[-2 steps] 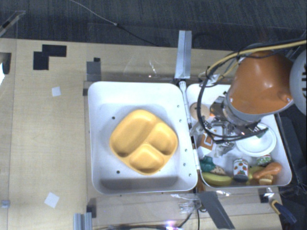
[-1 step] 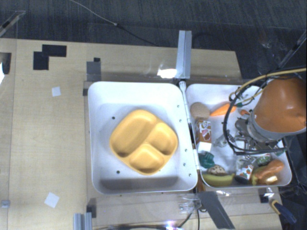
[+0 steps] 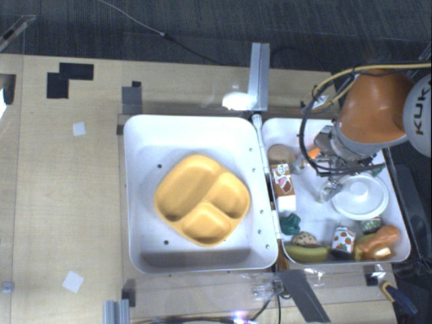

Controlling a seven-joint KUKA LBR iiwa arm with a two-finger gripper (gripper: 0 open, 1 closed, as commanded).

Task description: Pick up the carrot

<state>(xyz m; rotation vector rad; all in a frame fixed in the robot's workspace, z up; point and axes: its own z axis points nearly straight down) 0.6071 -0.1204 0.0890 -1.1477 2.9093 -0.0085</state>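
- Two white bins are seen side by side on the bench: the left bin (image 3: pixel 138 154) and the right bin (image 3: pixel 398 211).
- A yellow three-part dish (image 3: pixel 202 199) is laid in the middle of the left bin.
- The arm (image 3: pixel 374 110) is reached in from the right over the upper part of the right bin, its orange band uppermost.
- The gripper (image 3: pixel 329 181) is hung low under the wrist, just beside a white bowl (image 3: pixel 361 196).
- Whether the gripper is parted or closed cannot be told; it is too blurred and hidden by the wrist.
- The carrot (image 3: pixel 378 243) is found in the right bin's near right corner, below the bowl and well apart from the gripper.
- A small patterned can (image 3: pixel 343 240) is stood just left of the carrot.
- A banana (image 3: pixel 307 252) is laid along the near wall, with a cookie (image 3: pixel 304 238) touching it above.
- A carton (image 3: pixel 283 184) is placed along the bin's left wall.
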